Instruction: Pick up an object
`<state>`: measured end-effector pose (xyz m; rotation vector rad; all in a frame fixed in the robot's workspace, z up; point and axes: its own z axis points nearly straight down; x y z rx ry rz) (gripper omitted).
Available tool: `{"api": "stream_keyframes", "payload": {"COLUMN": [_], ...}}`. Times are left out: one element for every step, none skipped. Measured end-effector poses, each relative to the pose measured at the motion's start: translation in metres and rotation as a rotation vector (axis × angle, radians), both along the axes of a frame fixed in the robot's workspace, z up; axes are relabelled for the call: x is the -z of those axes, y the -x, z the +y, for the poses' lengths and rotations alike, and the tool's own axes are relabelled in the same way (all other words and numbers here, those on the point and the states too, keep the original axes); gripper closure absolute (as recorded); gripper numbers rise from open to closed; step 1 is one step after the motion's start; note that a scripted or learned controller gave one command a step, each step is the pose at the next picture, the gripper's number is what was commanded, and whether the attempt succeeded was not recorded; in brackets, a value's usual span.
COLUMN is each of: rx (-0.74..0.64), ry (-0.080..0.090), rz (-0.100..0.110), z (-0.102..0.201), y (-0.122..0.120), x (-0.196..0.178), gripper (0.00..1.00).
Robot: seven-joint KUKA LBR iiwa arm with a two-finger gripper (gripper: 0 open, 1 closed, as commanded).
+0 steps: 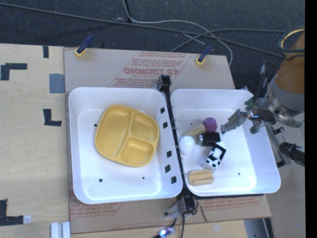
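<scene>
From the camera above the counter, you look down on two white bins clipped side by side on a cardboard sheet, presumably so neither slides when the arm pushes into them. The left bin carries a yellow divided plate lying flat near its middle, well apart from everything else. The right bin holds the likely pickings, bunched toward its left half: a purple ball touching a tan peg, a white ball just beside the divider, a black-and-white block tilted below a small dark piece, and a tan cylinder lying alone near the front wall. Your arm reaches in from the right, and the end effector hangs over the bin's right half with its two fingers spread apart and nothing between them. One finger angles toward the cluster, the nearest thing being the purple ball. You would judge the pick as not yet made; the crowding of that cluster could make a clean grip awkward, while the lone cylinder looks the easier target.
</scene>
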<state>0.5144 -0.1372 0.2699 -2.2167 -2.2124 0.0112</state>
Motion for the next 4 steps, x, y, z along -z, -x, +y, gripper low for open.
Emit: {"api": "stream_keyframes", "payload": {"rx": [-0.003,-0.002,-0.002,-0.002], "ry": [0.002,0.001,0.000,0.000], "rz": [-0.009,-0.004,-0.003,-0.003], "z": [0.000,-0.009,-0.005,-0.012], "y": [-0.002,0.004,0.012,0.018], "x": [-0.005,0.049,0.112,0.161], "gripper": [0.00,0.00,0.00,0.00]}}
